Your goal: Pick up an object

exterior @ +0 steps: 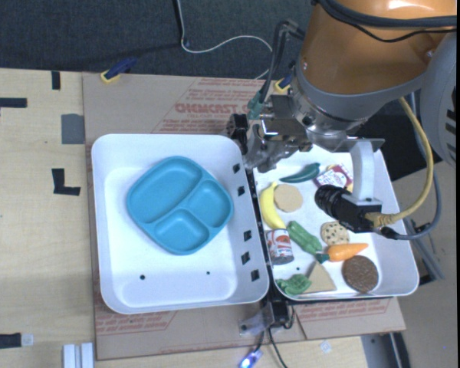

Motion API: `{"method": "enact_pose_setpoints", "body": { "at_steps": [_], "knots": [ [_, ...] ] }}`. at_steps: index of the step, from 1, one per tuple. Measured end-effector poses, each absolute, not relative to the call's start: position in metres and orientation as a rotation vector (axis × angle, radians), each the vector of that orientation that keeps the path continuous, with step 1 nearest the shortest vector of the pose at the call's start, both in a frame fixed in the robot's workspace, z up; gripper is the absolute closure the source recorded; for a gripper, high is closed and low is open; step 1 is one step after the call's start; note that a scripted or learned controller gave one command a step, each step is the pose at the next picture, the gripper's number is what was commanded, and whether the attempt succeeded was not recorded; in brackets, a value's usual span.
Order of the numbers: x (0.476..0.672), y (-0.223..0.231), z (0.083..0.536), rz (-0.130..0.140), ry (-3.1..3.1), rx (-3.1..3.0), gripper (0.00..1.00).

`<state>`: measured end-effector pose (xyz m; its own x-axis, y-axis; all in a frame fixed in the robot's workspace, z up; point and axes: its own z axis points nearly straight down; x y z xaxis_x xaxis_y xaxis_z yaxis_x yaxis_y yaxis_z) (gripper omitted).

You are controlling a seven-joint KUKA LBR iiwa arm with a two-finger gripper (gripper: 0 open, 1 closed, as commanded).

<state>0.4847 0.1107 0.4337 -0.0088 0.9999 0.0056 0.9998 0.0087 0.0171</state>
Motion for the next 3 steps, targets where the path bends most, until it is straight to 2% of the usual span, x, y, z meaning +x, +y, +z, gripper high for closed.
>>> {"method": "enact_pose_setpoints", "body": {
  "at_steps": [1,3],
  "knots": [
    [0.483,0.151,0.356,-0.011,2.230,2.218,1.00],
    [0.483,0.149,0.379,-0.010,2.230,2.216,1.00]
  ]
}}
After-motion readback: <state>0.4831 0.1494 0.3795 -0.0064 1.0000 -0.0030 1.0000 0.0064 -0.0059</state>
